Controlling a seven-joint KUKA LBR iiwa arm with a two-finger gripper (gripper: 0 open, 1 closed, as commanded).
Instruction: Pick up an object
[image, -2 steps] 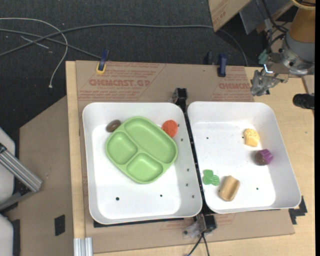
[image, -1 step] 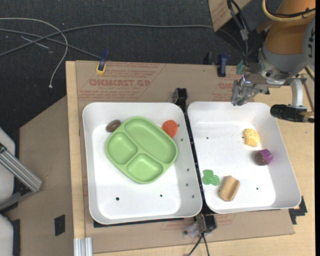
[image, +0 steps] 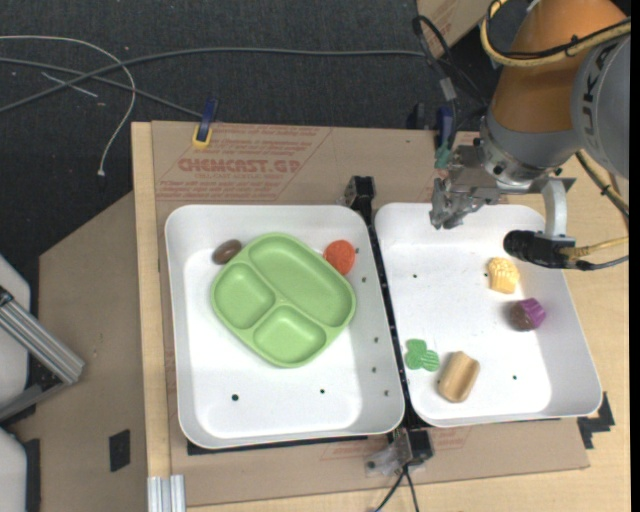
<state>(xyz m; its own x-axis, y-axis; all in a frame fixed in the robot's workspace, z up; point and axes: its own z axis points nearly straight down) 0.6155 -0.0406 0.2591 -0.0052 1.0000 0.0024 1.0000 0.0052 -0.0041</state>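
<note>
Hand (image: 447, 213) at upper edge of right bin (image: 560, 400), nothing held; finger opening cannot be told.

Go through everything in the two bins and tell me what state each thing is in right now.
Green divided plate: lying flat in the left bin, compartments bare.
Brown oval piece: at the plate's upper left edge.
Orange piece: at the plate's upper right edge.
Yellow piece: loose in the right bin.
Purple piece: loose, below it.
Green piece: beside the tan cylinder, which lies on its side.
Claw: holding nothing.
</note>
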